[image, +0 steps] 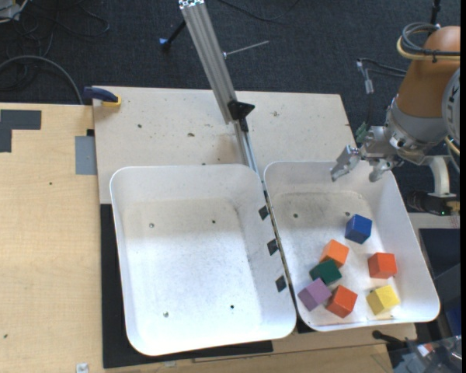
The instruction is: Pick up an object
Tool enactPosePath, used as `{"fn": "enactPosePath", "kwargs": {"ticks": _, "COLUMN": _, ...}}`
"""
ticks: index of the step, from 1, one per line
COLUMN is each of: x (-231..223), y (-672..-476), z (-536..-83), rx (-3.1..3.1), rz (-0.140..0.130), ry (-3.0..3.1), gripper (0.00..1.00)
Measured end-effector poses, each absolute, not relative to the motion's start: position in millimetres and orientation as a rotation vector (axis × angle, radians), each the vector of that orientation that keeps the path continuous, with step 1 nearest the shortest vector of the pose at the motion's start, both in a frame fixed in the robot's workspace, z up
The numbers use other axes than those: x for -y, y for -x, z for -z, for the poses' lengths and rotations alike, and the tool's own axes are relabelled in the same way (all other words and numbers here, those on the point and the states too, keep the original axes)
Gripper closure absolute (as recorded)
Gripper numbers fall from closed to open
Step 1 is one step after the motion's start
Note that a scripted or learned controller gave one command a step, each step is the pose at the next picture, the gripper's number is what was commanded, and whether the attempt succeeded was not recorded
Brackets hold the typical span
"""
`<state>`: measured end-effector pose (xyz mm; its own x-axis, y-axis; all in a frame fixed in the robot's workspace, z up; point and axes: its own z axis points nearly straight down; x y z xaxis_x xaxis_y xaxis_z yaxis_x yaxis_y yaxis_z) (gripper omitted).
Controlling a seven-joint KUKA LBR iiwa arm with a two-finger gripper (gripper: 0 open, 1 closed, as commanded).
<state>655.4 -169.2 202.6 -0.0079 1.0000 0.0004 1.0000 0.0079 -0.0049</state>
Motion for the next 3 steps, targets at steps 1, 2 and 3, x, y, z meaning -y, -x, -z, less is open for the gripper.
{"fn": "enactPosePath", "kwargs": {"ticks": 1, "x": 202.9, "y": -628.3, "z": -252.5, "rx": 2.222, "rz": 0.000, "ry": 2.227, "gripper": 0.00}}
{"fn": "enactPosePath", "kwargs": {"ticks": 2, "x": 148.3, "y": -526.0, "z": -187.3, "rx": 2.211, "rz": -0.008, "ry": 2.216, "gripper": 0.00}}
{"fn": "enactPosePath", "kwargs": {"ticks": 3, "x": 153.8, "y": -531.6, "z": -222.5, "rx": 2.220, "rz": 0.001, "ry": 2.224, "gripper": 0.00}}
